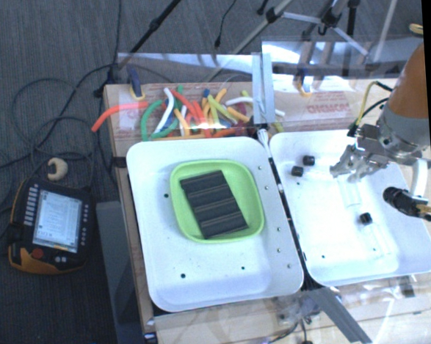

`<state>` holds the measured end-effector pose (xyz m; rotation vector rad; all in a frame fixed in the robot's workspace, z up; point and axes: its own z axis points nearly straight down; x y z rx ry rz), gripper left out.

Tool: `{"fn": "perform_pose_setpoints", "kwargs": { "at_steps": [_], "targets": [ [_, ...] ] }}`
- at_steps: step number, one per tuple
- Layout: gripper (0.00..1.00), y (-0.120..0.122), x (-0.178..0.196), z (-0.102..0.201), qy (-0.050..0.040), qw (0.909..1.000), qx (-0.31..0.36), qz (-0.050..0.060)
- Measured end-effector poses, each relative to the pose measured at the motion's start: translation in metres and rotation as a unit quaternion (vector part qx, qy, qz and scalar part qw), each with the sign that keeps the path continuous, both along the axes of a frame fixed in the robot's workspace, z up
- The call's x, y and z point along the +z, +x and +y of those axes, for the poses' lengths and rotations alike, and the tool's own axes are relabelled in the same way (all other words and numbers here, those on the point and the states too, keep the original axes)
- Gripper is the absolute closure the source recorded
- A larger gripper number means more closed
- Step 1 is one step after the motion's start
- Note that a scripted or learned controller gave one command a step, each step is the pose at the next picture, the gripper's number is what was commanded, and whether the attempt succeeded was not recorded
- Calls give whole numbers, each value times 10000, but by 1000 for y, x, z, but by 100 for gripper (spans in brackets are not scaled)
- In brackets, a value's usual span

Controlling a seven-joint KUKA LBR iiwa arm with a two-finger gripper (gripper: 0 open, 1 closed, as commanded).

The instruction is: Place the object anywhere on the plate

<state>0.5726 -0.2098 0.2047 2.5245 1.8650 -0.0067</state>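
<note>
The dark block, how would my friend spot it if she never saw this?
Find the left white bin. A green plate sits in its middle, and the dark ridged block lies on it. It is far bigger than the little black bits in the right bin.

Two bins (157, 282), one plate (180, 207)

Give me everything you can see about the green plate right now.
The green plate is a light green square dish with rounded corners and a raised rim, plastic by its look. It lies flat in the left white bin, toward the bin's upper middle, turned slightly off the bin's edges. A dark grey ribbed rectangular block lies on it, covering most of its floor and tilted a little. Nothing else touches the plate; the end effector is over the right bin, away from it.
</note>
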Motion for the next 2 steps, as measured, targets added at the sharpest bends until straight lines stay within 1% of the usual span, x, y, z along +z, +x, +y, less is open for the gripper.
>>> {"fn": "perform_pose_setpoints", "kwargs": {
  "at_steps": [1, 2],
  "targets": [
    [100, -87, -40, 89, 23, 9894, 1452, -4],
    [0, -89, -39, 74, -89, 9909, 1343, -11]
  ]
}}
